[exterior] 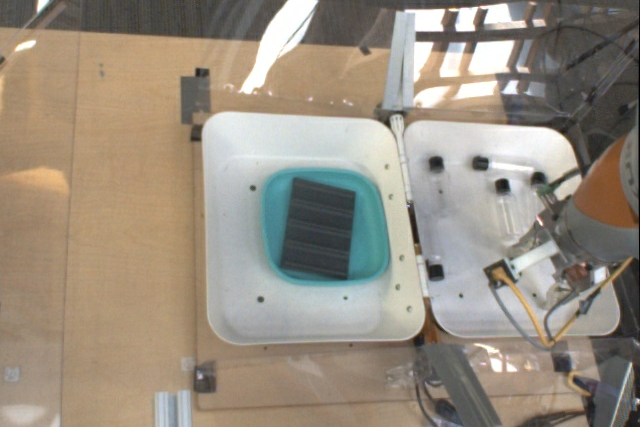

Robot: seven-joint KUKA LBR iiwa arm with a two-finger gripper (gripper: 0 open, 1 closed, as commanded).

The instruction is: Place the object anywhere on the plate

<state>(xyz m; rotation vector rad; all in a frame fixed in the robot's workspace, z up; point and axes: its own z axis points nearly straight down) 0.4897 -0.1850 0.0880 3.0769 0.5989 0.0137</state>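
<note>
A dark grey ribbed rectangular block [319, 228] lies flat on the teal plate [372, 245], slightly tilted and about at its middle. The plate rests in the left white bin [230, 245]. My gripper [515, 230] hangs over the right bin [455, 215], near that bin's right side and well apart from the block and the plate. Nothing shows in its grasp. The grey arm with its orange band [610, 190] comes in from the right edge.
Small black studs [435, 162] dot the right bin's floor. Yellow and black cables [535, 315] loop below the wrist at the bin's lower right. A metal post [400, 65] rises behind the divider between the bins.
</note>
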